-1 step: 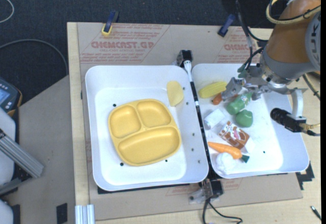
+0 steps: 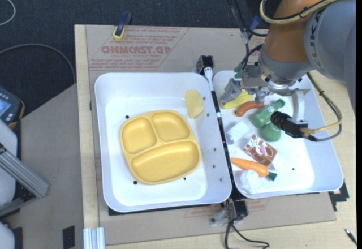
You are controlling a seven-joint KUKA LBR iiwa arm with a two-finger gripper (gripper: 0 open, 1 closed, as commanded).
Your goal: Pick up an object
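Taking the carrot (image 2: 250, 166) at the near end of the right bin (image 2: 317, 177) as the mark, the red-and-white packet (image 2: 261, 150) is lying just beyond it, and the green pieces (image 2: 266, 123) and orange sausage-shaped piece (image 2: 249, 108) are sitting farther back still. The tool (image 2: 253, 89) is hanging over that far cluster, almost directly above the orange piece, whose long axis is running roughly left-right. Whether the tool is open or gripping anything, I cannot tell.

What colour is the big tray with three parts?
Yellow tray, seen in the camera view.
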